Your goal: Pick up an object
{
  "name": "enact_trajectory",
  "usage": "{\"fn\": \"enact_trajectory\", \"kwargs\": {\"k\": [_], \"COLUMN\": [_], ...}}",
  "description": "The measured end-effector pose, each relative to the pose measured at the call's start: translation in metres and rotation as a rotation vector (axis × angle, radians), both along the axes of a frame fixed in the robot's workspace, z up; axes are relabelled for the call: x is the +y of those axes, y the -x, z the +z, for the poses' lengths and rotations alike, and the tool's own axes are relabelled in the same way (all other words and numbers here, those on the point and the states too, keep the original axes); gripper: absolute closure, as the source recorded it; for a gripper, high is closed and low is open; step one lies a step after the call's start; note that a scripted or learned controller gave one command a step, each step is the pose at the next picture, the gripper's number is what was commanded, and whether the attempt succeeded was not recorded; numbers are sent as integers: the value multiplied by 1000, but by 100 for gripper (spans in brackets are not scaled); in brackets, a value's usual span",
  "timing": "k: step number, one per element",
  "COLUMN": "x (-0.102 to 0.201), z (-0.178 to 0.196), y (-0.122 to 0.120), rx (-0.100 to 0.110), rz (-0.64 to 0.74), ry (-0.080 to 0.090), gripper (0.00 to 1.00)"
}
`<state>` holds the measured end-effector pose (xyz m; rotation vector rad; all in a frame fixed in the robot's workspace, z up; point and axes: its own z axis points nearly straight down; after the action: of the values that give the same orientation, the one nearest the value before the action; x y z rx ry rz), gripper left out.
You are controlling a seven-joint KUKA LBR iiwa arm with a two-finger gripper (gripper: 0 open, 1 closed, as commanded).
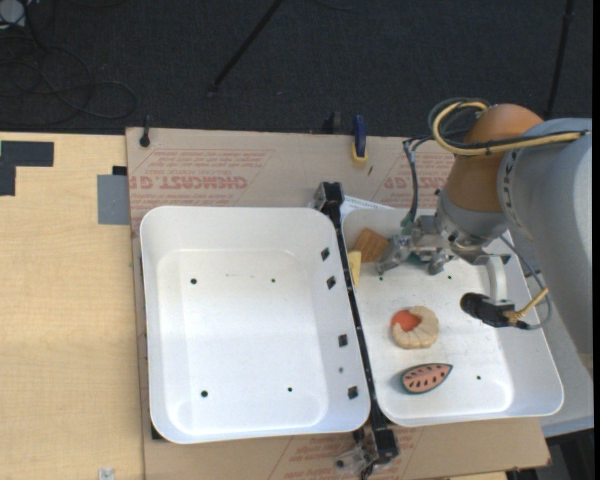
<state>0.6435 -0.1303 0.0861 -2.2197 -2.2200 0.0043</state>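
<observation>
In the right bin point(540, 393), toward its far left corner, the gripper point(412, 253) is lowered close to the bin floor, with the grey arm point(550, 198) and its orange band point(495, 133) rising behind it to the right. Whether the fingers are wide or narrow cannot be told from this angle, as the wrist hardware hides them. Just left of the gripper lies a tan block point(371, 243), near it but not visibly between the fingers. A small yellow piece point(354, 265) sits against the divider between the bins, just nearer than the tan block. Nearer in the same bin rests a round beige item with a red top point(415, 327), and nearer still a watermelon-slice toy point(425, 378), red with dark seeds and a green rim. The left bin point(160, 268) sits beside it on the desk point(50, 348), the two bins touching along their shared edge.
</observation>
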Motion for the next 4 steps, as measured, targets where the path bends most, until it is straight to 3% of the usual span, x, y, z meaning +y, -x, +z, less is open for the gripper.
{"fn": "enact_trajectory", "kwargs": {"k": [1, 2, 3, 4], "x": [35, -39, 25, 37], "z": [0, 0, -1, 0], "y": [1, 1, 0, 1], "rx": [2, 0, 3, 3], "rz": [1, -4, 4, 0], "ry": [3, 3, -4, 2], "gripper": [0, 0, 0, 0]}}
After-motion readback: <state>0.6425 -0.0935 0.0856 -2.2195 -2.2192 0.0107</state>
